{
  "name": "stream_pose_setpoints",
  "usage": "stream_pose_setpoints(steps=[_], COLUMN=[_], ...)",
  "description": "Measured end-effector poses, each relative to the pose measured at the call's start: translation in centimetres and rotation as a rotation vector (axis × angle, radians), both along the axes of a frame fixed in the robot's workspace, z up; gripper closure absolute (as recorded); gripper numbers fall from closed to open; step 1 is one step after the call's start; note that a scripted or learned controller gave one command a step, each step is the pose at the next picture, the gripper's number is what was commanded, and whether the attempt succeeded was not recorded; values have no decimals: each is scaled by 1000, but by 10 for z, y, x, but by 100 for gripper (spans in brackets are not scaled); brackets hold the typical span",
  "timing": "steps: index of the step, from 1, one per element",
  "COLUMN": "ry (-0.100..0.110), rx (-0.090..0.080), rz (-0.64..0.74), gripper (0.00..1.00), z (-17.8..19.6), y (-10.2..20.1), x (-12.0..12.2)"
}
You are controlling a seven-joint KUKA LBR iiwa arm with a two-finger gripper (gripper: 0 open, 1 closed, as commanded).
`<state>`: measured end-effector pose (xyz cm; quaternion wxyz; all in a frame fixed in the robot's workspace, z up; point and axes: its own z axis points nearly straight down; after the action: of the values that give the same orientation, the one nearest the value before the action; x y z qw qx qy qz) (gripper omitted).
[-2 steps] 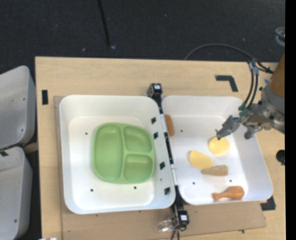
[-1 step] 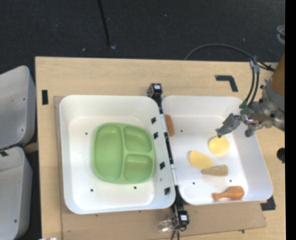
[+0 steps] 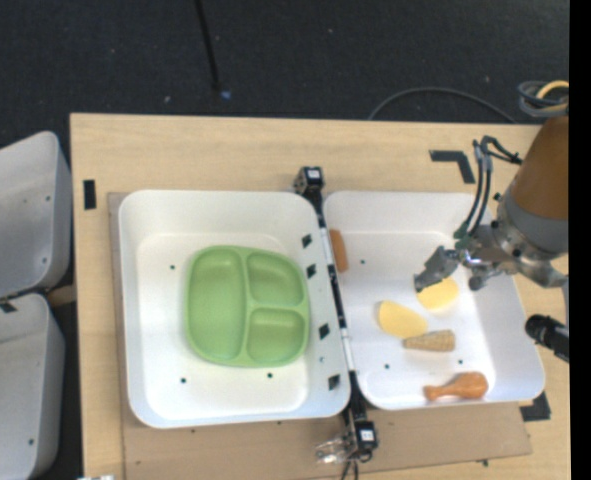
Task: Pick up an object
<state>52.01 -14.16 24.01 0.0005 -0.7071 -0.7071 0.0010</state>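
We see two white bins side by side on the desk. The left bin has a green tray lying flat in it. The right bin has the toy food, spread apart so each bit can be grabbed alone. Our jaws hang low over a yellow piece, and it lies just under them, maybe touching. The jaws look spread and pinch nothing. Another yellow piece, a tan cone, an orange drumstick and a small orange stick lie near.

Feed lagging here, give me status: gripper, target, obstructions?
Gripper low in right bin, directly over yellow piece. Second yellow piece and tan piece close beside.
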Motion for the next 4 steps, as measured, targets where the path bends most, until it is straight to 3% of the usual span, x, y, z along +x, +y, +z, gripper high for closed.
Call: stream_pose_setpoints(steps=[2, 3, 4], ry=[2, -6, -9], rx=[0, -1, -2], rz=[-1, -6, -6], gripper=[0, 100, 100], z=[-91, -78, -31], y=[6, 4, -5], x=[-9, -7, -4])
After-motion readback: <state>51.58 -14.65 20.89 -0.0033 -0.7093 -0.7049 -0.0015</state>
